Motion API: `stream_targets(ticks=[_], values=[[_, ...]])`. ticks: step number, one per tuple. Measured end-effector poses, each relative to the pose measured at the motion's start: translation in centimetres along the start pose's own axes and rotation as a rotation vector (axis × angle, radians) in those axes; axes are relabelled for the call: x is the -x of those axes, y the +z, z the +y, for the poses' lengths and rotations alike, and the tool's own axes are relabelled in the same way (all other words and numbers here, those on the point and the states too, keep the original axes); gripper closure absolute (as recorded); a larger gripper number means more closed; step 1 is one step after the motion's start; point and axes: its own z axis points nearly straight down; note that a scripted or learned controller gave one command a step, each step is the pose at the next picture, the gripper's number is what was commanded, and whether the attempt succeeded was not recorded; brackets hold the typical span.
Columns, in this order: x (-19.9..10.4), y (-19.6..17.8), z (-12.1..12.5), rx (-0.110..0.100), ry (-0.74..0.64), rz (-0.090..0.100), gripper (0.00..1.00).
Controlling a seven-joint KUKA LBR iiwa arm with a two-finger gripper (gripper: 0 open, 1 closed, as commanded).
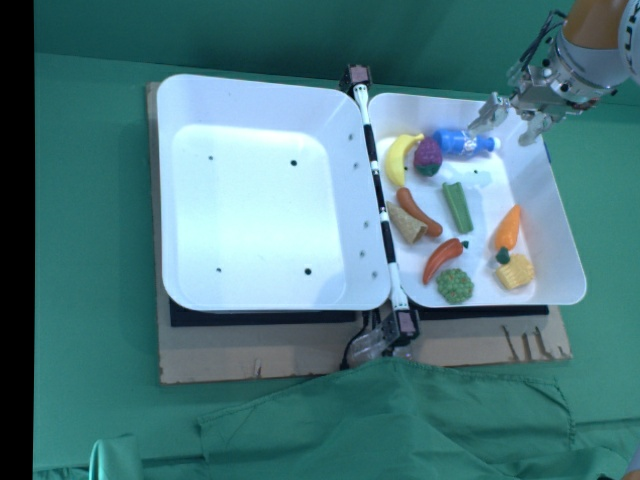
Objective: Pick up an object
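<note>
Gripper (509,120) open above far rim – blue bottle (464,143) just beside

My arm (610,8) comes in from the top right corner of the bench, orange band showing above the grey wrist. My gripper (512,120) hangs over the far right corner of the right bin, pointing down and leftward, its two fingers (490,113) spread apart with nothing between them.

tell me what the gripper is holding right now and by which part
Nothing. The gripper is open above the far right corner of the right bin, with no object between its fingers. The blue bottle lies just beside it, ungripped.
</note>
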Motion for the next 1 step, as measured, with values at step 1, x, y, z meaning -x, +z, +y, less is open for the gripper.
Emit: stream_targets(ticks=[1], values=[[-2.63,8.96,-0.15,-0.017,0.000,0.005,0.00]])
